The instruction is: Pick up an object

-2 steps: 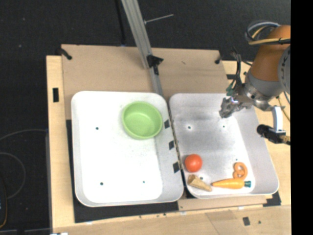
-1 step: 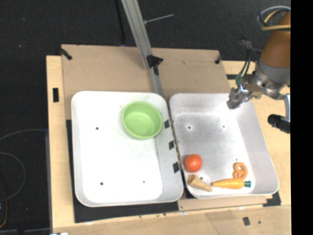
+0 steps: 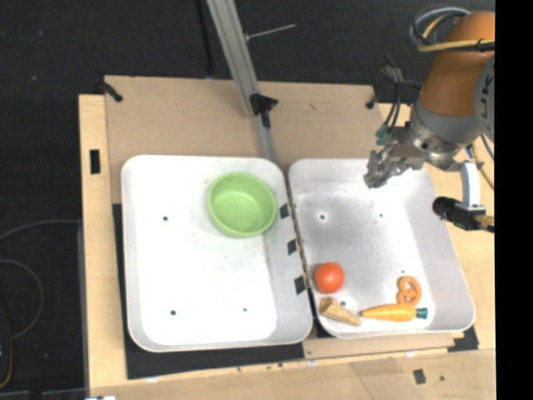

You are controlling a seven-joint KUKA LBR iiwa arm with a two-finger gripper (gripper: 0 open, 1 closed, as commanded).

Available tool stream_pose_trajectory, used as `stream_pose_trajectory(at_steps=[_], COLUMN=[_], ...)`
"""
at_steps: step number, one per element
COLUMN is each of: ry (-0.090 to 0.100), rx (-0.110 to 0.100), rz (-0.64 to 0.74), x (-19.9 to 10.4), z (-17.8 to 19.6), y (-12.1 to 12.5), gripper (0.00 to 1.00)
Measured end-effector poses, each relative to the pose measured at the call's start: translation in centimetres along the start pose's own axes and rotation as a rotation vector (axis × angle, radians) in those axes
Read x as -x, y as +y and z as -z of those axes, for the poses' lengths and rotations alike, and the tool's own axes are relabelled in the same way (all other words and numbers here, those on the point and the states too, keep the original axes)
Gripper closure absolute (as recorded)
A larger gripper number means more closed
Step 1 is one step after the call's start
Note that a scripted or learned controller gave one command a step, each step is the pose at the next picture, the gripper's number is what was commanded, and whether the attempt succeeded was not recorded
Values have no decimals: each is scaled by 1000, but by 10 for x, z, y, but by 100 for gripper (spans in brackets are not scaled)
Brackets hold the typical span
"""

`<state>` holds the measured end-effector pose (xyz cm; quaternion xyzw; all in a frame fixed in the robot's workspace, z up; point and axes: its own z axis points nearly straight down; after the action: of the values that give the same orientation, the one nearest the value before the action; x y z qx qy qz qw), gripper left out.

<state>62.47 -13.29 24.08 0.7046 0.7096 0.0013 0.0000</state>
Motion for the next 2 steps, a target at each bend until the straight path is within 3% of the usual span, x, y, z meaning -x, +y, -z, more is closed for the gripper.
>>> stream_pose_trajectory(at_steps=[2], ry=[-1], rx=[-2], rz=[-1], x=[-109], z=[-13], y=[-28], gripper=[100])
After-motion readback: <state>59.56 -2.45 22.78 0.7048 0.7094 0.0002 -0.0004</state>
